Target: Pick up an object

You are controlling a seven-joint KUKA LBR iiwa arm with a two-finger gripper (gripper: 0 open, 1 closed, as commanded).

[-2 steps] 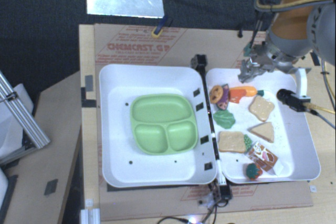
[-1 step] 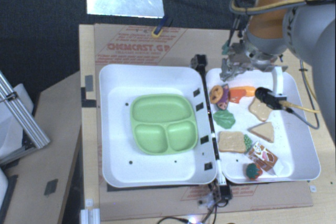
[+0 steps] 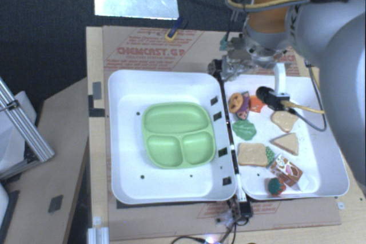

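— Gripper [image 3: 236, 67] position? And its fingers?
— Upper centre-right, above the right white plastic bin's [image 3: 337, 177] back rim, presumably poised to descend. I cannot tell.
— Targets?
— Small toy foods lie scattered below it; the round orange cookie [image 3: 235, 103] is nearest.

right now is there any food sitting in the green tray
No, the green tray in the left bin holds nothing; the toy food lies in the right bin.
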